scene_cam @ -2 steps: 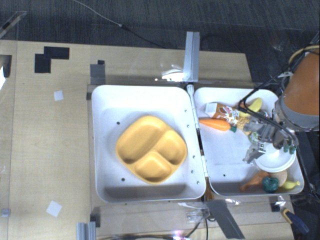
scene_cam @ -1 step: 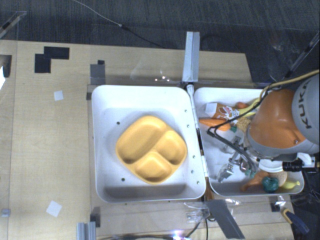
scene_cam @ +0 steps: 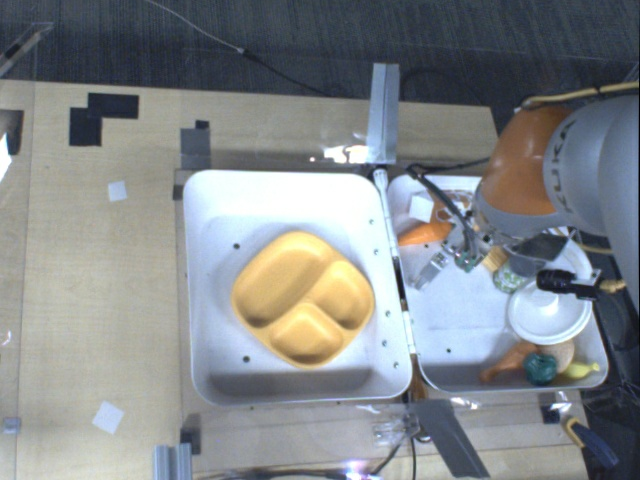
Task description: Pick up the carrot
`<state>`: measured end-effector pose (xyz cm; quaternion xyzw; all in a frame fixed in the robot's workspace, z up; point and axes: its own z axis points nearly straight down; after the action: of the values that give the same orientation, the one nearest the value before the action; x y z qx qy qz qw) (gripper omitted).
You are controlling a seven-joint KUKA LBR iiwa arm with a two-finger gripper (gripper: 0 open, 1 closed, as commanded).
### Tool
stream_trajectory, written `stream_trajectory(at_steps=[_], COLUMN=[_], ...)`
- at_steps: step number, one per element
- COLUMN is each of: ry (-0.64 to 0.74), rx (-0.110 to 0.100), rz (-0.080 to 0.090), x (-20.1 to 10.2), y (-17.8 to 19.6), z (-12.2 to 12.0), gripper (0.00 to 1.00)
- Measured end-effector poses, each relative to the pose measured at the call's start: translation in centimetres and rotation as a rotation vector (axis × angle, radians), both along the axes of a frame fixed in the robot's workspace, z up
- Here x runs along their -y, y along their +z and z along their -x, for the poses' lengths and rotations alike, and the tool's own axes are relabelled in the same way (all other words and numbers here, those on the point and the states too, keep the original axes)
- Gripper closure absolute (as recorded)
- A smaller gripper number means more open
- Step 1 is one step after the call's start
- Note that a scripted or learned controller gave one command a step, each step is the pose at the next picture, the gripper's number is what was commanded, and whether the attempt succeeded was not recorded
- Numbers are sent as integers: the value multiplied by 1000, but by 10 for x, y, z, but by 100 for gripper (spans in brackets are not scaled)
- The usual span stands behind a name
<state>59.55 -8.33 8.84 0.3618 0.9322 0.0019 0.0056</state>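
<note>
Two white bins are seen side by side. The carrot (scene_cam: 424, 234) lies in the right bin (scene_cam: 450, 343) near its left wall, just beside the gripper (scene_cam: 452, 251), whose grip state cannot be told.

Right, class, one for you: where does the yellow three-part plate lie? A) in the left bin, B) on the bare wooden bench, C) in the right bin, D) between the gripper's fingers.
A: the yellow plate sits in the middle of the left bin, while the carrot and the gripper are over the right bin.
</note>
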Motion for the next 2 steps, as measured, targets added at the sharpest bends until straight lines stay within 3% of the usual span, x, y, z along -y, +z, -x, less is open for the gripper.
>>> stream_trajectory(at_steps=[1,2], ry=[-443,-434], rx=[-43,-22], rz=[-5,-2], x=[28,29], y=[-4,11], z=[-51,-55], gripper=[0,100])
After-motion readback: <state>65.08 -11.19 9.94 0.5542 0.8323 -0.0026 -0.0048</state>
